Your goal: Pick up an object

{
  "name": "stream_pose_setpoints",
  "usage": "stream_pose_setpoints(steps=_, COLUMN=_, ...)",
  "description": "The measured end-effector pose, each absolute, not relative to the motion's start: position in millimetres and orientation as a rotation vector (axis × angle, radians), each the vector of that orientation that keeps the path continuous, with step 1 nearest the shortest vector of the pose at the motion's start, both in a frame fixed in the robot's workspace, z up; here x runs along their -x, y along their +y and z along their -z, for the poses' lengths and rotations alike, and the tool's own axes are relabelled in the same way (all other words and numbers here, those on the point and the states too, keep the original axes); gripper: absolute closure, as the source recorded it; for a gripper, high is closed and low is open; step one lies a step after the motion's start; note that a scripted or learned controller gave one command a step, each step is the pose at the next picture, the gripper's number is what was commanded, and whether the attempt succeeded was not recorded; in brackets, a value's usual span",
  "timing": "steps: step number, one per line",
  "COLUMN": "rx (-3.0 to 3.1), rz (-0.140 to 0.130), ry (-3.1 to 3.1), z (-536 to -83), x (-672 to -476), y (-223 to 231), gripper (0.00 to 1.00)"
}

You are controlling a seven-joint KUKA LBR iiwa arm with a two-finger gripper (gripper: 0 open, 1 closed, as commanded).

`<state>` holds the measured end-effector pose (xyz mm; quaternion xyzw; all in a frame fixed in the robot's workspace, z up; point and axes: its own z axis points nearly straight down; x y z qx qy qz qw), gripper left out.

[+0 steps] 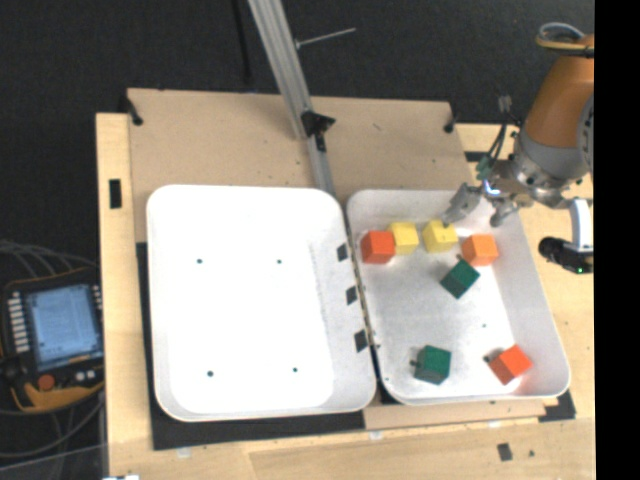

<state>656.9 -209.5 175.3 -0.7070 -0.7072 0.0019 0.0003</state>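
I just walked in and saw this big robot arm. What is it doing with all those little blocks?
The robot's claw hangs open over the far side of the right bin, above a row of blocks: an orange block, two yellow blocks and another orange one. It is trying to pick one up, and holds nothing yet. The left bin sits beside it.

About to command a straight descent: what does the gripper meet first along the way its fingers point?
Probably the yellow block: the gripper hangs just up-right of it with open fingers, the orange block close below. Depth is unclear from above.
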Motion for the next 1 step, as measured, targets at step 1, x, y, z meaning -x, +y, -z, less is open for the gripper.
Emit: stream_pose_setpoints(steps=1, rx=2.225, rz=-0.002, ry=-2.226, z=-134.3, x=-652.0, y=-212.4, gripper=0.0)
